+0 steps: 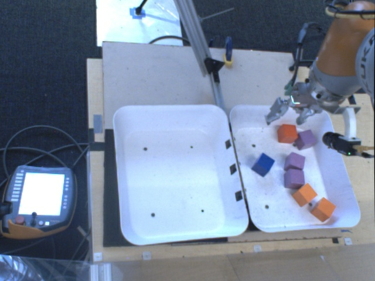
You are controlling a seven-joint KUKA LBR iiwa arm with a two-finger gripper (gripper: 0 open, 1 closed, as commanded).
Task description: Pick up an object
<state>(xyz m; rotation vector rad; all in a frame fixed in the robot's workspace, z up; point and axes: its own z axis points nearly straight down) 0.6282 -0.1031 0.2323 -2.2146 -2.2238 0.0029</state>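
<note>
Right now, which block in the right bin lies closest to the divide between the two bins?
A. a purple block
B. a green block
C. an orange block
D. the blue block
D: the blue block sits nearest the right bin's left wall, while the orange and purple blocks lie farther right.

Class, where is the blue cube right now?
The blue cube lies in the right bin, near its left wall, left of the purple cubes and apart from them.
</note>
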